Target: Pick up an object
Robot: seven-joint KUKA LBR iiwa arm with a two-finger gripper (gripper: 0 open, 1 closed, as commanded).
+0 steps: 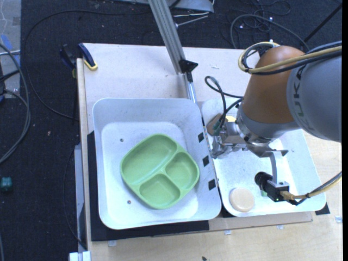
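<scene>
The small round cream plastic disc [241, 199] lies just below the gripper [218, 145]; I cannot tell its grip.

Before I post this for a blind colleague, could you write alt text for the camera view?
A grey and orange robot arm reaches from the right over the right white bin, its end effector low near the bin's left edge. A small cream round object lies in that bin; the left bin holds a green divided plate.
</scene>
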